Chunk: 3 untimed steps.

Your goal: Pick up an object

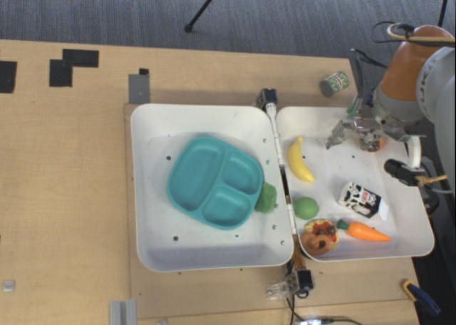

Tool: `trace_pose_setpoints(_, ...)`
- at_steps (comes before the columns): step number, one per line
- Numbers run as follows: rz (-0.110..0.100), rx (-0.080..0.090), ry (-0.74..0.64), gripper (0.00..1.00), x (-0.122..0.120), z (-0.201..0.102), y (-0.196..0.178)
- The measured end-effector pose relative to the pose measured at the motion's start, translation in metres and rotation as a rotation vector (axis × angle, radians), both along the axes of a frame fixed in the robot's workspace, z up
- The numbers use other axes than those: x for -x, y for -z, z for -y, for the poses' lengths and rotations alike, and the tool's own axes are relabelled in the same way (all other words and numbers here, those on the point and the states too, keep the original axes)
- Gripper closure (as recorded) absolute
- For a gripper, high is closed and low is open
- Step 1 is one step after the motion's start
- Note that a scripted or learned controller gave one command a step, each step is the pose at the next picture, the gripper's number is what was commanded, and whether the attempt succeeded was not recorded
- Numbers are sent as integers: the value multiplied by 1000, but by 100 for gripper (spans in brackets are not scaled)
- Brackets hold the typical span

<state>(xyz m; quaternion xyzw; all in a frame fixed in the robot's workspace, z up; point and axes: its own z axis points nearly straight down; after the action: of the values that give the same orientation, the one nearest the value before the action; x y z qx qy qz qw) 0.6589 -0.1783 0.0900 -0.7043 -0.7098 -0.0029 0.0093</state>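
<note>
Nearest, at the near edge of the bench (64, 245): metal clamp (286, 288), just outside the seam between the two bins

In the near left corner of the right bin (406, 213): small bowl of fruit pieces (319, 236), touching the near wall. Just beside it, along the same wall: orange carrot (365, 231), lying flat, green end toward the bowl, tip toward the right wall

Just beyond the bowl, close to the left wall: round green fruit (306, 207). Mid-floor, apart from the fruit and just beyond the carrot: black-and-white packet (360, 199), lying flat and turned at a slant

In the left bin (153, 174), against the right wall: green lump (266, 197), touching the right edge of a teal divided plate (214, 181). Plate centred on the bin floor, three compartments, turned at a slant

Farther along the left wall of the right bin: yellow banana (300, 160), lying lengthwise, near to far

Over the far half of the right bin, toward the far right corner: gripper (353, 138), fingers spread, nothing between them, well apart from the banana and the packet. No object lifted; all objects resting in the bins

At the far end of the seam between the bins: black clip (268, 95)

On the bench beyond the far wall of the right bin: small can (335, 83), lying on its side
</note>
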Motion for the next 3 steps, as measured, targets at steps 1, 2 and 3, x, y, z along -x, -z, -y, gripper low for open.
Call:
trace_pose_setpoints(1,-16,-15,-1,0,-9,14,-16)
trace_pose_setpoints(2,-8,-6,-1,0,-9,17,-28)
trace_pose_setpoints(3,16,19,2,0,-11,27,-99)
